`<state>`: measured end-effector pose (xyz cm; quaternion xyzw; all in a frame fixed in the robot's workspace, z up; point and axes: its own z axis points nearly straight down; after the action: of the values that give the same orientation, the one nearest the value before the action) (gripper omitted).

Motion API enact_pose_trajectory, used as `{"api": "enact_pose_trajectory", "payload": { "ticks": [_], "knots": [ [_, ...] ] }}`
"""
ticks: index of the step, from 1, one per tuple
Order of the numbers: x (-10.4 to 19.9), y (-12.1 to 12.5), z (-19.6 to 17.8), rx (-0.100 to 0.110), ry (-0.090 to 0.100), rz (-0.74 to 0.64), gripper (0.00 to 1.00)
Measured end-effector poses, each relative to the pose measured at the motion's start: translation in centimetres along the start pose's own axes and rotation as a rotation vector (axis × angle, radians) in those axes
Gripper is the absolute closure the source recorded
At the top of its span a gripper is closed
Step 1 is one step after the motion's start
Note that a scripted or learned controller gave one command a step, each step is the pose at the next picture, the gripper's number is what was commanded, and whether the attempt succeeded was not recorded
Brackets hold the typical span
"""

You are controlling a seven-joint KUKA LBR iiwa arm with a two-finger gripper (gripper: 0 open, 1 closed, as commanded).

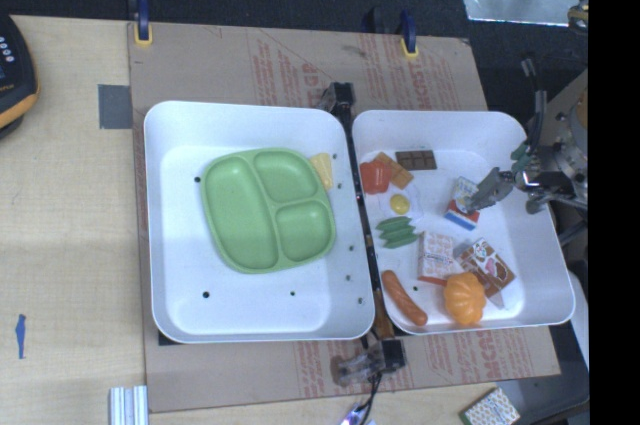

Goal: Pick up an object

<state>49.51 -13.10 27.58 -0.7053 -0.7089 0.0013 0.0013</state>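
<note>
Wooden bench under cardboard sheet

The right-hand shallow white bin holds small toy foods. A dark brown chocolate bar lies flat at the far side, with a red-orange pepper just left of it. A yellow ball and green pea pods lie mid-left. An orange pumpkin and a brown sausage lie along the near wall. Printed packets lie between them.
</note>
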Motion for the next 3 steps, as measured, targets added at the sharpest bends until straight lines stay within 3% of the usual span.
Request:
{"api": "enact_pose_trajectory", "payload": {
  "ticks": [1, 2, 3],
  "knots": [
    [4.2, 0.1, 12.8, 0.013, 0.004, -0.004, 0.00],
    [1.3, 1.1, 18.7, 0.003, 0.001, 0.001, 0.00],
    [0.4, 0.0, 18.4, 0.003, 0.002, 0.000, 0.00]
  ]
}}
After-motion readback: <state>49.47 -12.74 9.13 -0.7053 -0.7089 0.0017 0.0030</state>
